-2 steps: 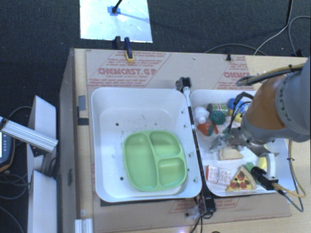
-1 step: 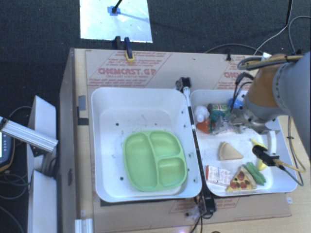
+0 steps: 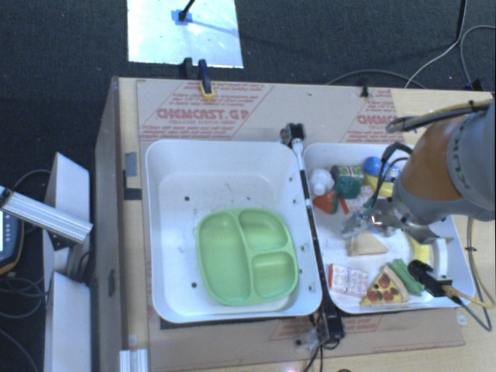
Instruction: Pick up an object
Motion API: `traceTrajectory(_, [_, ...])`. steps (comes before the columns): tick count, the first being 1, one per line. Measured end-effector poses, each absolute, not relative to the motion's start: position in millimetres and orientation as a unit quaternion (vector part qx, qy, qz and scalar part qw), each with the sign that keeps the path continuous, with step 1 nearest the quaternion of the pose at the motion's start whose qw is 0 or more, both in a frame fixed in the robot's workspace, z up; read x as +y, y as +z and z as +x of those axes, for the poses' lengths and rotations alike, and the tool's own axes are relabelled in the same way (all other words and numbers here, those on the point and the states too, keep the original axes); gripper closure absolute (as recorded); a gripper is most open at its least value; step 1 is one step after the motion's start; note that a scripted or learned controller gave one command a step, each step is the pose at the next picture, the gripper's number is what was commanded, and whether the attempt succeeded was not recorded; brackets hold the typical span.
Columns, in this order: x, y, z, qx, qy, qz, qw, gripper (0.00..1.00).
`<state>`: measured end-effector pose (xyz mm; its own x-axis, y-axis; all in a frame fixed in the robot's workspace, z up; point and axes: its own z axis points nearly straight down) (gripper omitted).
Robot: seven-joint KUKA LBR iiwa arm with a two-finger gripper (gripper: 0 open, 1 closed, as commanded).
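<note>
A pizza slice toy (image 3: 385,288) is seen at the right bin's (image 3: 457,297) near edge; a tan wedge (image 3: 366,244) lies behind it. Just above, the gripper (image 3: 364,222) is lowered; its finger state cannot be told.

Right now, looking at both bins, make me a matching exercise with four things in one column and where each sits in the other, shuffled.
Things:
1. green divided plate
2. pizza slice toy
3. blue ball
4. tan wedge

Places:
A. right bin, far side
B. left bin
C. right bin, near edge
D. right bin, middle, beside the arm's wrist

Pairs: 1-B, 2-C, 3-A, 4-D
</note>
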<state>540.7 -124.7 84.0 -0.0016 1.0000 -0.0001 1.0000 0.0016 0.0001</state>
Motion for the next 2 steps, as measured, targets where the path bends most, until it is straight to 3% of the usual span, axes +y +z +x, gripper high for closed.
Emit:
traceTrajectory(1, [-97,93,628.0,0.709,0.0013,0.705,0.001,0.00])
traceTrajectory(2, [-98,104,628.5,0.710,0.0010,0.704,0.002,1.00])
